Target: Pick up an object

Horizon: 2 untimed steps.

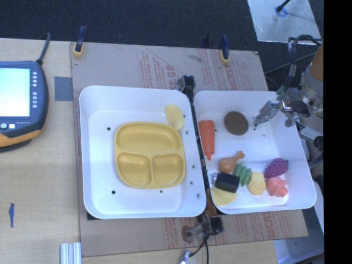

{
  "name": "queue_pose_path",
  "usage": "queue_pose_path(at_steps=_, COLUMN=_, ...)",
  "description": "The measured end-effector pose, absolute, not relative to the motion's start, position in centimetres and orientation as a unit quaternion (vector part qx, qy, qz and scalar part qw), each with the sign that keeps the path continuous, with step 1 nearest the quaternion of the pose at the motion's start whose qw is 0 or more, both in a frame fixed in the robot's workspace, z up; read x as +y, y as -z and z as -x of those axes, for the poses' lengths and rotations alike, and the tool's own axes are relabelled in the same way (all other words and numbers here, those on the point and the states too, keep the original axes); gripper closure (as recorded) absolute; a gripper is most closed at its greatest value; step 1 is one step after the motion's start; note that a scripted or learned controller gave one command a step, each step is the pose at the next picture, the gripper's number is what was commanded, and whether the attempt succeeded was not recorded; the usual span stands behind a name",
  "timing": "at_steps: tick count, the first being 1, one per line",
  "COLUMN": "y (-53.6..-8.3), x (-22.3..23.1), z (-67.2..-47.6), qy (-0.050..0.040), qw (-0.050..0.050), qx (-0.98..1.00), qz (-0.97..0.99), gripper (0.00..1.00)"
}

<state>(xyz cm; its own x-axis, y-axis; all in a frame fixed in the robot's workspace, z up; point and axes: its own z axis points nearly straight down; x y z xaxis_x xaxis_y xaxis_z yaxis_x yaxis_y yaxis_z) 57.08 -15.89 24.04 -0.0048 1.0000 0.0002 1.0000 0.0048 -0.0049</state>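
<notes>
My gripper (276, 117) hangs over the upper right part of the right bin (258, 100), open, with nothing between its fingers. A brown round patty (236, 122) lies just left of it. Further left an orange carrot (207, 137) rests along the bin's left wall. Toward the front lie a chicken drumstick (231, 161), a green piece (242, 175), a black block (226, 182), a corn cob (256, 183), purple grapes (276, 167), a pink toy (276, 186) and a flat yellow piece (221, 197).
The left bin (93, 147) holds a yellow divided plate (149, 153) and a pale yellow slice (174, 116) at its upper right. A handheld control pendant (19, 100) lies on the bench at far left. Clamps (224, 48) hold the cardboard at the back.
</notes>
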Motion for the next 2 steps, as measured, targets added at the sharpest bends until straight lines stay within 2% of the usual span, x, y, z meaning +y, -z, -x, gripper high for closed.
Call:
queue_pose_path(at_steps=1, y=-9.1, x=-14.2, z=-56.0, qy=-0.0021, qw=0.002, qx=-0.709, qz=0.705, gripper=0.0)
queue_pose_path(at_steps=2, y=-9.1, x=-10.1, z=-50.3, qy=-0.0017, qw=0.002, qx=-0.709, qz=0.705, gripper=0.0)
